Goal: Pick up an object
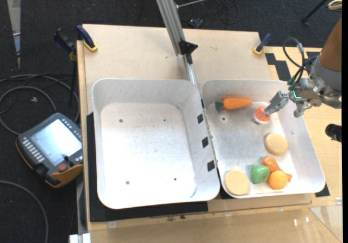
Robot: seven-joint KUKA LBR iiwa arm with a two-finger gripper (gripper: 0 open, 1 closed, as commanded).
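- The gripper is hanging over the upper right part of the right bin, its two fingers spread apart with nothing between them
- One finger is reaching toward a small red and white object, its tip seeming to sit just above that object; whether it is touching cannot be told
- The other finger is pointing down near the bin's right wall
- A toy carrot is lying on its side near the top of the right bin, its green end pointing toward the left bin
- A pale round piece is resting below the red and white object
- Along the bottom edge, a flat tan disc, a green piece and an orange ball are sitting close together, with another orange piece just above the ball
- A teach pendant is lying on the floor left of the bench
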